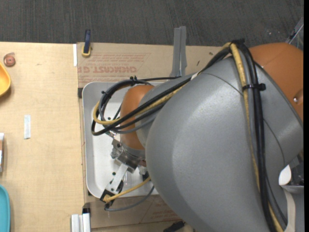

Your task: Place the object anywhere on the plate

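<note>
- The grey arm (207, 144) reaches in from the right over the white bin (94, 144) and covers most of it.
- The pincer (124, 159) sits low inside the bin, below the orange band (134, 108). I cannot tell whether it is released or clenched.
- I cannot tell where the object lies relative to the pincer, because the arm hides that part of the bin.
- On the table (43, 105), well left of the bin, a yellow thing (3, 83) and a teal thing (3, 209) touch the view's edge.
</note>
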Controlling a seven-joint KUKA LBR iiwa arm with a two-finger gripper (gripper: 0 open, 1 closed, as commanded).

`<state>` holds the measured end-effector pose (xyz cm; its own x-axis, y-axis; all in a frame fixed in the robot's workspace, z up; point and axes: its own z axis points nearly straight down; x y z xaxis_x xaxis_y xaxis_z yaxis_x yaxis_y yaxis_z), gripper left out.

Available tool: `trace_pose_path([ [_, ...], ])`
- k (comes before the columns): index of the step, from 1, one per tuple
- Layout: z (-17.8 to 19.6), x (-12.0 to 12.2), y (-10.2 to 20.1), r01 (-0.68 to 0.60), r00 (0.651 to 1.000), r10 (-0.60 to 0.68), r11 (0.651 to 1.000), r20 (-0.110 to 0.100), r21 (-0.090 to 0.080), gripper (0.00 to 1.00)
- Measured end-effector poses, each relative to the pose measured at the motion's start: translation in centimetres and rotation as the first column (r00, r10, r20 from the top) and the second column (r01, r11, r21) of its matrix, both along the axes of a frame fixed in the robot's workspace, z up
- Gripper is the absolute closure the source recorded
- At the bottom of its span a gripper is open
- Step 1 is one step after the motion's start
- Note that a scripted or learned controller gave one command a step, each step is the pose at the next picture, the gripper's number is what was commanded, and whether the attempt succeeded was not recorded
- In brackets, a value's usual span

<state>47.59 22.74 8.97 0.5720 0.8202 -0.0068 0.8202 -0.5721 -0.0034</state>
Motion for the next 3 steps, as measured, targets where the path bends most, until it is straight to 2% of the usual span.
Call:
trace_pose_path([
  [1,11.0,3.9,-14.3,0.221,0.975,-0.221,0.975,0.003,0.000,0.00],
  [2,11.7,3.9,-14.3,0.218,0.976,-0.218,0.976,-0.002,-0.004,1.00],
  [3,13.1,0.2,-7.4,0.310,0.951,-0.310,0.951,0.002,-0.001,1.00],
])
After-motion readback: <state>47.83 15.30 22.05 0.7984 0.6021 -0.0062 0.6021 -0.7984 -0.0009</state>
